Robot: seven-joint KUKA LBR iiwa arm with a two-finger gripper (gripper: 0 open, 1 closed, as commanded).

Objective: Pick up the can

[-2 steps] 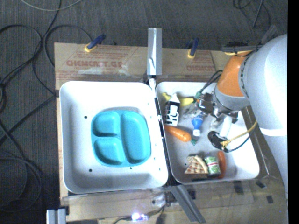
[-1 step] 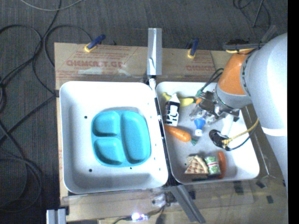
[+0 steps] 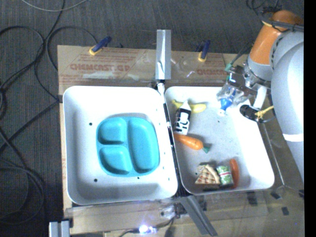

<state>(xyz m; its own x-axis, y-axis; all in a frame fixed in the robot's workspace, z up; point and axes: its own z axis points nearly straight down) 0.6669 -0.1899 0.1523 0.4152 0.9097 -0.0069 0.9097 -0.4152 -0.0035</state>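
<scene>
Two white bins side by side on the table; the divided blue tray [image 3: 128,145] sits alone in the left bin [image 3: 74,132], so all the loose items are in the right bin [image 3: 264,157] — the one the arm can reach most easily from its side.

The can [image 3: 224,176] lies in that bin's near corner, well apart from the carrot [image 3: 189,141] and farther still from the banana [image 3: 195,107] at the far end. It is wedged in a tight cluster: the sandwich wedge [image 3: 207,174] touches one side, a sausage [image 3: 234,172] lies along the other. That crowding probably leaves little room for jaws on either flank.

Can looks small, lying on its side, green label with a white and red patch — short and stubby.

Gripper [image 3: 228,101] hovers over the bin's far end, well apart from the can. Whether the jaws are apart or together I cannot tell; nothing visibly held.
</scene>
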